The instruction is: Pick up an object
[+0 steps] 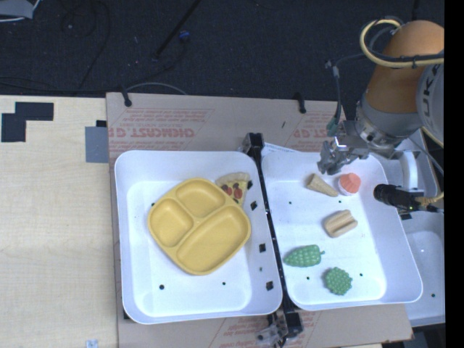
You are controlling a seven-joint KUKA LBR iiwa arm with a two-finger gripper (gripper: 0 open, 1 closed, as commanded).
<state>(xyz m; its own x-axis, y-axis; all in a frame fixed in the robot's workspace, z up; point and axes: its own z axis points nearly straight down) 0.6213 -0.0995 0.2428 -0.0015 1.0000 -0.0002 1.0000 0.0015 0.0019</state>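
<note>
**Gripper poised at the far edge of the right bin, toys lying below**

Camera view: The gripper (332,158) is seen over the far edge of the right bin (406,267), hung from the grey arm (395,107) with its orange band, which is cut off at the frame's right. Whether anything is clasped cannot be told, as the tool is small, dark and blurred against the bin wall. Just below it a tan cone-shaped piece (321,185) is laid on the bin floor, with a round pink-and-white piece (349,183) beside it. Nearer the viewer a tan bread-like roll (340,223) is placed, then a green pepper-like toy (303,256) and a knobbly green toy (338,280).

In the left bin (138,267) a yellow divided plate (199,225) is set. A pizza-slice toy (234,185) is partly hidden behind its far rim. A black clamp (265,216) is run between the bins, its near end hard to make out.
</note>
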